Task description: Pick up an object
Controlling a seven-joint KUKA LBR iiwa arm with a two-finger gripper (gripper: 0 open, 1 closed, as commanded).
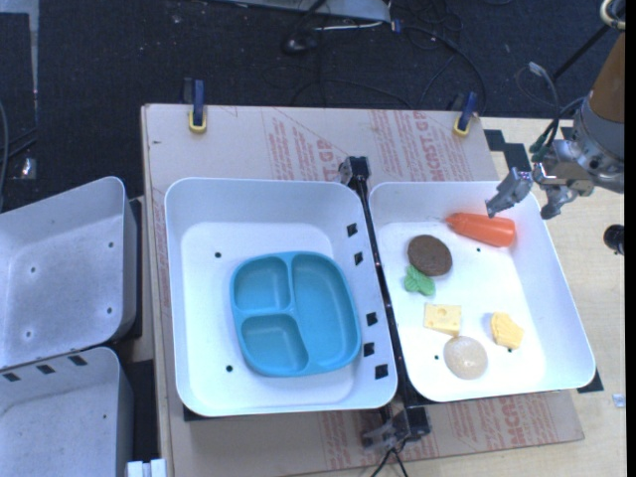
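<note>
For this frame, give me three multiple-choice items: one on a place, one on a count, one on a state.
1. Where does the blue three-compartment plastic tray lie?
A. left white bin
B. right white bin
C. bare bench

2. How many items lie in the right bin?
A. three
B. six
C. nine

3. The two-finger gripper is:
A. clamping the tray
B. open, above the orange carrot-shaped toy
C. inside the left bin

Key: 1 A, tray fills the left bin; 2 B, six pieces countable; 3 B, fingers spread, nothing between.
</note>
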